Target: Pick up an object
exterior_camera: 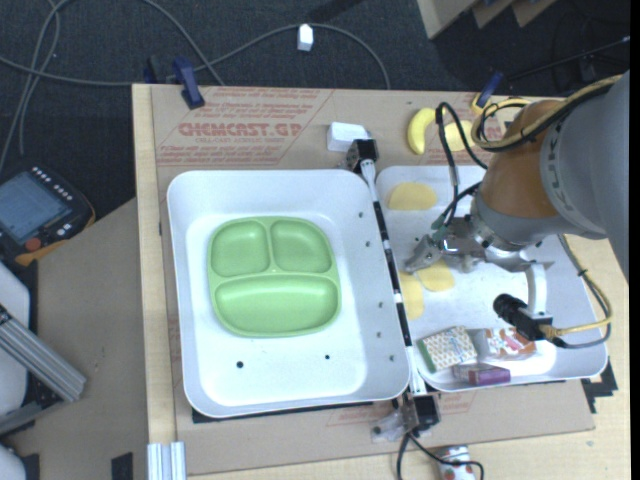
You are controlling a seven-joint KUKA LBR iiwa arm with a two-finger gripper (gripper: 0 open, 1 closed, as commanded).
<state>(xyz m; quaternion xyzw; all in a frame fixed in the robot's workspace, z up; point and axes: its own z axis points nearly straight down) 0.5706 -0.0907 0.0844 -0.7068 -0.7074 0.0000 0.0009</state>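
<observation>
Reaching arm: the arm (560,168) is seen entering from 3 o'clock, above the right bin (570,363).
Gripper: the gripper (437,253) is lowered at the 9 o'clock side of the right bin; how far it is opened cannot be told, and no object is seen held.
Yellow pieces: one piece (412,197) lies at 12 o'clock of the gripper, another (437,281) just below it at 6 o'clock.
Other objects: a patterned packet (449,348), a purple tube (480,374) and a red-and-white item (510,342) are grouped at 6 o'clock of the right bin.
Left bin: a green divided tray (273,275) is placed centrally in the left bin (190,208).
Banana: a banana (420,130) lies outside the bins at 12 o'clock.
</observation>
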